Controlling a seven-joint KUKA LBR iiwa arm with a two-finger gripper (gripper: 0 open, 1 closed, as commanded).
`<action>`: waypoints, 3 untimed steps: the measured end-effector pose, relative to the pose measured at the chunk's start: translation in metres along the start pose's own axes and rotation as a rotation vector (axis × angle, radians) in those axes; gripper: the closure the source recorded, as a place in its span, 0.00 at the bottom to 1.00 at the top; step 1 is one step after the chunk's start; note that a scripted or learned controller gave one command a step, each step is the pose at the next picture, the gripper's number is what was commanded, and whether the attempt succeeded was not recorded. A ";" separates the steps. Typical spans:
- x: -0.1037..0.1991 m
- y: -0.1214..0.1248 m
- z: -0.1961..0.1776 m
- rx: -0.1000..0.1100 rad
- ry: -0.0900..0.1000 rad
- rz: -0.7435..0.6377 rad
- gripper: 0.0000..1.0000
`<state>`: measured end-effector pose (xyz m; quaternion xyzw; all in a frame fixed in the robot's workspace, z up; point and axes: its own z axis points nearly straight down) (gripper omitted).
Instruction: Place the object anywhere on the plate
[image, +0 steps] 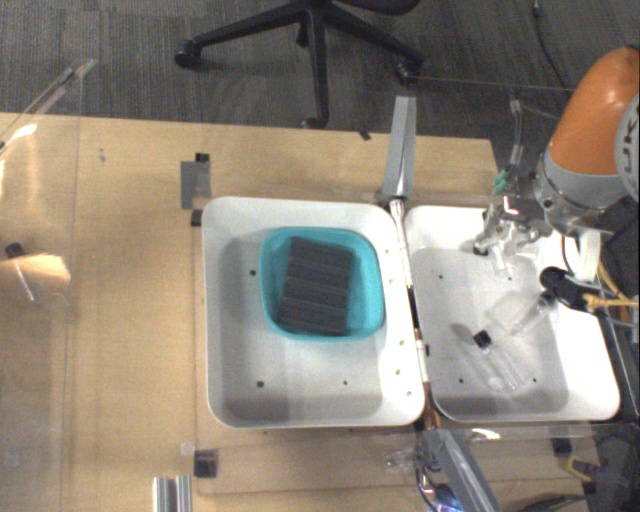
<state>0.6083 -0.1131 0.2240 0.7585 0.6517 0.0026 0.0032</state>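
Dark ridged block (318, 288) on teal plate (372, 300) — pincer (497, 243) over right bin (590, 400), grip state unclear

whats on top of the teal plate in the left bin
A dark grey ribbed rectangular block lies flat on the teal square plate in the left white bin. The plate's centre beneath the block is covered, so anything there cannot be seen.

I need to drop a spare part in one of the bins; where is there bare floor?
Left bin: a bare strip below the teal plate and a narrower one to its left. The plate itself carries a dark ridged block. Right bin: crowded at its top by the gripper, with a clear object mid-floor; its lower left corner is bare.
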 end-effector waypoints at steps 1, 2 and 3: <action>0.054 -0.056 0.040 0.006 0.001 -0.071 1.00; 0.054 -0.055 0.039 0.006 0.001 -0.070 0.00; 0.093 -0.110 -0.120 -0.004 0.002 0.093 0.00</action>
